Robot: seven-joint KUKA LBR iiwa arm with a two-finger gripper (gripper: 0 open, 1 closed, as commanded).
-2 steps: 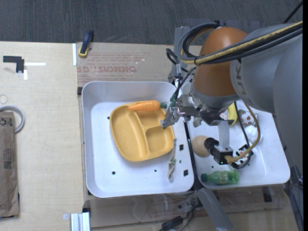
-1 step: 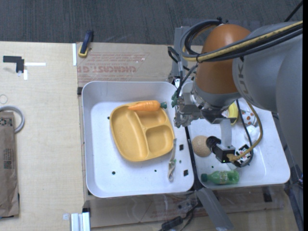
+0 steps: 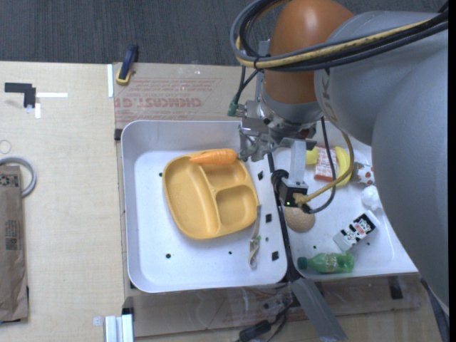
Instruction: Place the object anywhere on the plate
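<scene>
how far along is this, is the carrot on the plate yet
Nearly done, by the look of it: the carrot lies across the far rim of the yellow plate in the left bin. The claw hangs beside its right end; its grip is hidden. What is left: confirming release and backing off.

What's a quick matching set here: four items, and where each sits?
Items:
1. carrot
2. yellow plate
3. green bottle
4. blue-yellow tool

Places:
A. near edge of the right bin
B. on the plate's far rim
C. on the bench beyond the bins
D. flat in the left bin

Pairs: 1-B, 2-D, 3-A, 4-C
</scene>
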